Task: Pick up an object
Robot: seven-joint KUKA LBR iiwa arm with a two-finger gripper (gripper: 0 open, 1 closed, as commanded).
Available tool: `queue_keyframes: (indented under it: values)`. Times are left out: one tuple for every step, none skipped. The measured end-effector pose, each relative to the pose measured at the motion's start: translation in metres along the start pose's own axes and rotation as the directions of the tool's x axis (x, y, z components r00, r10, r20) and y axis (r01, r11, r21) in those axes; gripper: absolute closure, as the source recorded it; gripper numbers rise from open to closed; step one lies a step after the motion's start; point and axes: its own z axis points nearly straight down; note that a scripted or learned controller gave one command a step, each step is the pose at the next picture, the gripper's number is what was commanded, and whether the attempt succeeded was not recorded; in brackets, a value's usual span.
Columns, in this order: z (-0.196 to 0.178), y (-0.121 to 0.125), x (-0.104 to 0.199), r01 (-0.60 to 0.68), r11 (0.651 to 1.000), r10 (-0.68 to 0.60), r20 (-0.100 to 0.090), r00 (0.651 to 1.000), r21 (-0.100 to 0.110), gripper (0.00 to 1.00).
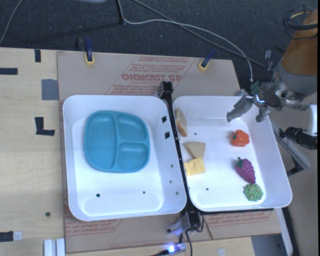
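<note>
Overhead view: gripper (250, 111), fingers spread, above right bin (272, 159) near a red pepper (239, 138), grapes (246, 169), broccoli (253, 192); blue plate (117, 141) in left bin (74, 164).

Item: brown cardboard sheet (149, 76) laid under the two white bins (74, 159). Red printed lettering is carried along its far strip, behind the bins; one larger line is partly read as "CHEMCAST GP". Smaller red lines above and below it are too blurred to be read. No other legible marking is recorded.
</note>
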Motion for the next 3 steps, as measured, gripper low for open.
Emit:
queue_keyframes:
  values:
    - [-0.010,0.000,0.001,0.002,1.000,-0.002,0.000,1.000,0.000,1.00]
    - [-0.216,0.017,-0.031,0.000,1.000,0.000,0.007,1.000,-0.019,1.00]
    - [-0.075,-0.011,0.089,0.010,1.000,-0.010,-0.007,1.000,0.015,1.00]
